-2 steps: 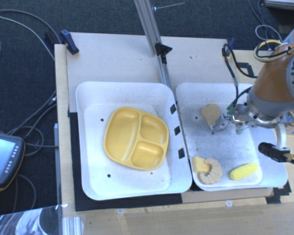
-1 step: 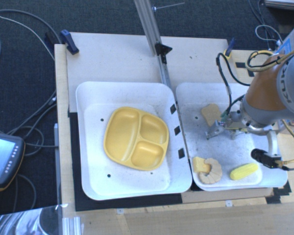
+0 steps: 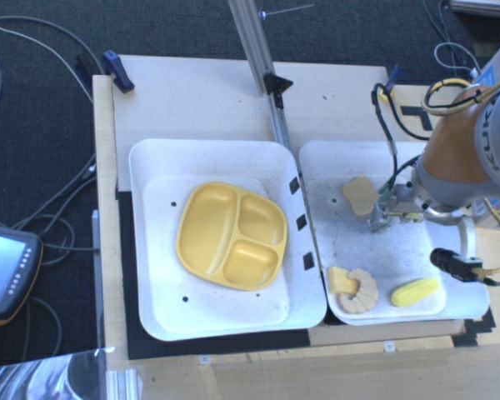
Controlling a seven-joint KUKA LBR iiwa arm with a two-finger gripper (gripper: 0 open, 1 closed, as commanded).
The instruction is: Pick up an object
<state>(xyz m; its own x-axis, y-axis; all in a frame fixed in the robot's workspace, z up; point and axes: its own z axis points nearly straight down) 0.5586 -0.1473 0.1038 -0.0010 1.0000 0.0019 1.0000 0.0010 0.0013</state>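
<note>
no readable txt, no labels, brands, nos. or signs legible on bins, bench or arm

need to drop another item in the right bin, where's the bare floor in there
The right white bin has bare floor in its middle, bordered by the tan rounded block and pincer above, and by the front row below. Its upper left corner is bare too. The front edge is crowded: a yellow wedge on a beige scalloped piece and the yellow corn cob.
</note>
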